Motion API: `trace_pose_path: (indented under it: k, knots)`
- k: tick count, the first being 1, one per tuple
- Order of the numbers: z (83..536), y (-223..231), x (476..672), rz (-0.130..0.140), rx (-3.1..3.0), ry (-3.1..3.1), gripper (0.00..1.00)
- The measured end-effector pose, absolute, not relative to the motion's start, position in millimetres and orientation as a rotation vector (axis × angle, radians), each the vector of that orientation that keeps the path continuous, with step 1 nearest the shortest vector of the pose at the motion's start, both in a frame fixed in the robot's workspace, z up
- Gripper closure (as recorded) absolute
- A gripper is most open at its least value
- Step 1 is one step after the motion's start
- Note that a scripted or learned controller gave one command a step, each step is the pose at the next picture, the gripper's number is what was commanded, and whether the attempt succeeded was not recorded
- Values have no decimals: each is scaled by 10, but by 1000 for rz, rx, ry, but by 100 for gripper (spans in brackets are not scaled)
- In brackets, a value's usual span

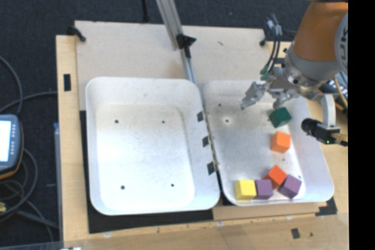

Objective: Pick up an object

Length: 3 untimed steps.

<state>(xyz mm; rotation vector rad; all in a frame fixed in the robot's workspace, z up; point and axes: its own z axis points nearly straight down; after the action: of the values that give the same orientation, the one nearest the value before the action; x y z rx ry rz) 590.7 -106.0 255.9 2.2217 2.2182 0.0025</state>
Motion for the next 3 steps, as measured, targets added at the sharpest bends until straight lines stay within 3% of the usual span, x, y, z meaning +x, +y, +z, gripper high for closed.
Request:
trace_pose_path:
  k: [1,2,3]
  knots:
    - [1062,-1613,5030,-7,2229,2221,0]
    - [979,-1994,5589,2,2215,2220,0]
    - [966,-2073,6285,-5,2218,2219,0]
